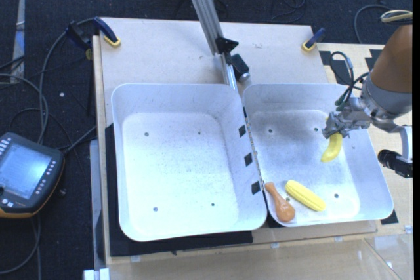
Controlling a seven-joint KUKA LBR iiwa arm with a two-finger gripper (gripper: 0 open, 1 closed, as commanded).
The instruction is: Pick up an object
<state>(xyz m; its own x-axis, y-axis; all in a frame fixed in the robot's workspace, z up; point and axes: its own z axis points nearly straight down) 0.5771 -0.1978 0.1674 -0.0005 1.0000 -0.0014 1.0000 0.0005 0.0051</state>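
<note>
The gripper (336, 130) sits over the right bin (367, 206), and a small yellow banana (331, 148) hangs from its tip, the top end seemingly pinched between the closed fingers while the rest dangles free. From where I stand it looks lifted off the bin floor, with a faint shadow beneath it, so I judge the pick to be at the lifting stage and not the approach.

The banana's long axis runs nearly vertical in this view, leaning a little: upper end toward the gripper, lower end pointing down and to the left, toward the front of the bin. Held by one end like that, it could swing or slip, so the next move calls for a steady, straight rise that keeps the grip firm.

Near the bin's front edge lie a yellow corn cob (306, 196) and an orange carrot (280, 203), close beside each other and well clear of the banana. The left bin (125, 108) sits alongside.
</note>
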